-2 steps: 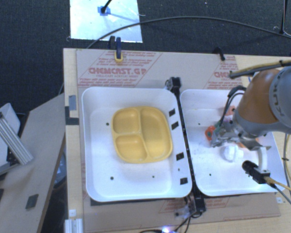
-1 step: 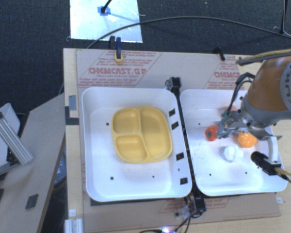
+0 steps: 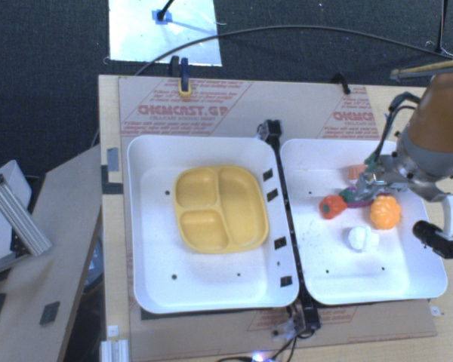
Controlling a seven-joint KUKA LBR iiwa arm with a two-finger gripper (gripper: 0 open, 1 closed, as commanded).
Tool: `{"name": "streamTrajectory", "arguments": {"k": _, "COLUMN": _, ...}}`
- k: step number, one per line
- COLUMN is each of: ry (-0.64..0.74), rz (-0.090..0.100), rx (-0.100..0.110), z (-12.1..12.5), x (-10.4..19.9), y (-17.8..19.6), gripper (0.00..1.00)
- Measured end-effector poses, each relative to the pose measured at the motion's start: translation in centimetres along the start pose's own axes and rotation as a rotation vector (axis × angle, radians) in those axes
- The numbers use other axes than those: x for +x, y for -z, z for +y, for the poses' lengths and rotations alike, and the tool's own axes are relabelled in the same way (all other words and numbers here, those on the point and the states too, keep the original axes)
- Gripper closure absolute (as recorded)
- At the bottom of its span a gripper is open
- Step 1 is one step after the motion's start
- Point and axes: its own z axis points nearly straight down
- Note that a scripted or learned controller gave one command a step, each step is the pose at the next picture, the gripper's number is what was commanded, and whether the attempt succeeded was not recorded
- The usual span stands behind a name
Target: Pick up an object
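Left bin [image 3: 155, 277]: you see a yellow divided plate [image 3: 217, 208] inside.
Right bin [image 3: 408, 277]: an orange ball [image 3: 385, 212], a red-orange toy [image 3: 333, 206] and a white lump [image 3: 362, 238] lie together.
Hand [image 3: 368, 182]: just beside the toys; you cannot tell its state.

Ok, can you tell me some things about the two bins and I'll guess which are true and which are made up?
1. The yellow plastic plate with three compartments lies in the left white bin. True.
2. The round orange fruit toy sits on the yellow plate. False: it lies in the right white bin.
3. The small white lumpy object lies near the orange fruit. True.
4. The red and green toy vegetable lies in the left bin. False: it is in the right bin.
5. The grey and orange arm reaches over the left bin. False: it is over the right bin.
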Motion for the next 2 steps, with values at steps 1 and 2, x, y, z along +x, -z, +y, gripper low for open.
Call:
{"name": "streamTrajectory", "arguments": {"k": 1, "ry": 0.001, "rz": 0.0, "rx": 0.001, "z": 0.2, "x": 0.0, "y": 5.4, "gripper": 1.0}}
{"name": "streamTrajectory", "arguments": {"k": 2, "ry": 0.006, "rz": 0.003, "rx": 0.006, "z": -0.1, "x": 5.4, "y": 3.5, "gripper": 1.0}}
